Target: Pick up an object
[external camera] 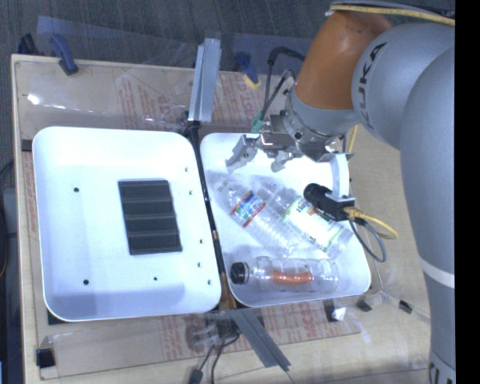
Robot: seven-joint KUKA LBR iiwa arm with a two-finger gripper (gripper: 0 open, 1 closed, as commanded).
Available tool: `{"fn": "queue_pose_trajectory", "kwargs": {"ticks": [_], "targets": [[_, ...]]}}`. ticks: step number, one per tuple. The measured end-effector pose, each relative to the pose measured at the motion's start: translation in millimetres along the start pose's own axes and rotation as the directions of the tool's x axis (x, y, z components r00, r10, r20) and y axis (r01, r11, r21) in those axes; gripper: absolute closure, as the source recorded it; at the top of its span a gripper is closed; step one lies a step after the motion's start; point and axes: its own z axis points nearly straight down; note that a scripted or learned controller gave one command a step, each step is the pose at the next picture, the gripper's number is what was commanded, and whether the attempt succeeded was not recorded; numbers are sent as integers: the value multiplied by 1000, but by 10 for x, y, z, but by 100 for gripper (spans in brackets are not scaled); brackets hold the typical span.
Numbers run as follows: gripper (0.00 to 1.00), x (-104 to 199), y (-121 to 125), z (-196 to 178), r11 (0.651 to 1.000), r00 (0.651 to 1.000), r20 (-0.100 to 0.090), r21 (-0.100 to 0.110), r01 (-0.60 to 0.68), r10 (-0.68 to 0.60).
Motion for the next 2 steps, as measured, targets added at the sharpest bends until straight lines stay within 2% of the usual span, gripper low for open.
{"fn": "queue_pose_trajectory", "kwargs": {"ticks": [1,2], "targets": [[0,-726,204,1430,996,996,0,0,94,-94],[0,-862,-186,1512,979,979,-1,-3,203,-203]]}}
